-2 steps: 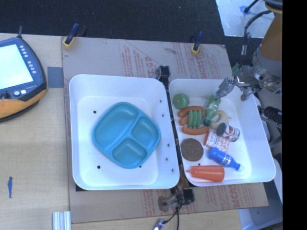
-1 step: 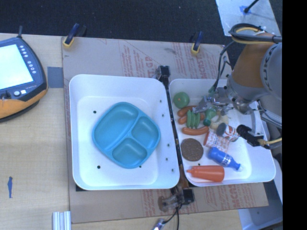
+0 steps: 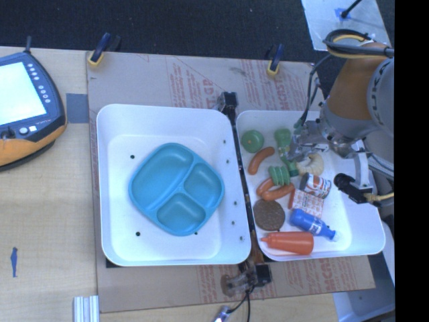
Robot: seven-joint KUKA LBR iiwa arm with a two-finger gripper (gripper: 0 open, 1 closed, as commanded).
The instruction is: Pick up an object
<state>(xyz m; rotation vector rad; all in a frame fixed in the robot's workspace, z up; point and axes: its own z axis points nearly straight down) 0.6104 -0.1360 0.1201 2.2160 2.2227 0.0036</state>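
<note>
The right bin (image 3: pixel 365 237) holds several toy foods: a green ball (image 3: pixel 253 140), a green pepper-like piece (image 3: pixel 282 137), an orange sausage (image 3: pixel 261 159), a green ridged piece (image 3: pixel 279 175), orange carrots (image 3: pixel 275 192), a brown disc (image 3: pixel 269 215), a small can (image 3: pixel 315 184), a blue bottle (image 3: pixel 313 224) and a large orange carrot (image 3: pixel 289 243). My gripper (image 3: pixel 299 154) hangs low over the upper middle of this bin, just above a pale object (image 3: pixel 314 162) and right of the green ridged piece. The wrist hides its fingertips.
The left bin (image 3: pixel 114 247) holds a blue divided plate (image 3: pixel 177 188). A teach pendant (image 3: pixel 27 106) lies at the far left of the bench. Clamps (image 3: pixel 100 49) (image 3: pixel 273 60) grip the board's far edge. The arm (image 3: pixel 352 92) covers the right bin's far right corner.
</note>
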